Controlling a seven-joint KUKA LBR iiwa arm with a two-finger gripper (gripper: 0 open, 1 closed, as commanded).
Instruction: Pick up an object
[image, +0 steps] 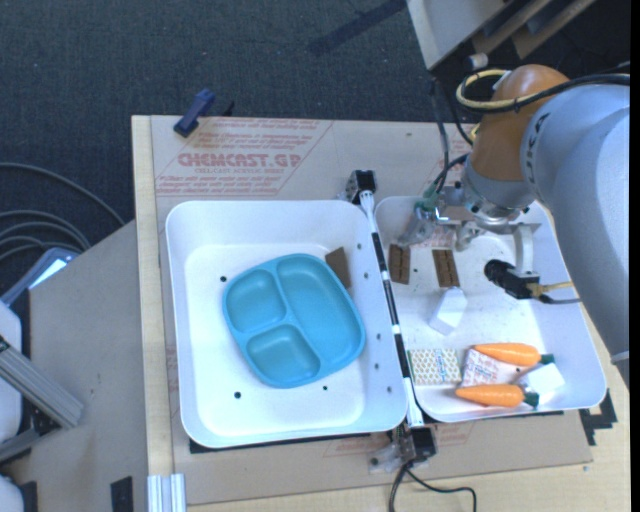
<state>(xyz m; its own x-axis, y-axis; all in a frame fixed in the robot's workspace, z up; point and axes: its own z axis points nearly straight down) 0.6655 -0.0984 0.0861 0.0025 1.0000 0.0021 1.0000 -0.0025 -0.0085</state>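
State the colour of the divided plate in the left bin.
The divided plate is light blue, seen clearly in the camera view.

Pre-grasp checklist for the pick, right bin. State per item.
1. Gripper is over the right bin: ok, at its upper left part.
2. Nothing between the fingers: ok, the gap between the two brown pads looks bare.
3. Fingers are open enough to close on something: ok.
4. Target is under the gripper: not ok, the white block lies below and right of it.
5. Other candidates are reachable: ok, two carrots and a patterned pad lie at the near edge.
6. Blue tray is clear of the arm: ok, in the left bin.
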